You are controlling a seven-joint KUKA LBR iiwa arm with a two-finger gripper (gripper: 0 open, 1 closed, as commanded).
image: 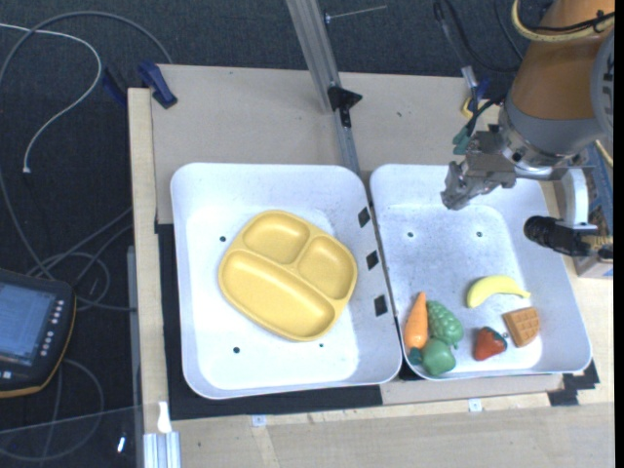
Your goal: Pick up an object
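Note:
In the right bin (458, 242), toy foods lie along the near edge: an orange carrot (417, 321), green grapes (444, 322), a green pepper (438, 357), a red strawberry (488, 342), a yellow banana (495, 290) and a brown waffle piece (522, 326). My gripper (456, 197) hangs over the far part of this bin, well apart from the foods, and nothing shows between its fingers. How its fingers stand is unclear from this angle.
A yellow divided plate (288, 274) lies in the left bin (205, 213). A metal post (314, 37) rises from the bench behind the bins. Cables and a tablet (29, 325) lie on the floor to the left.

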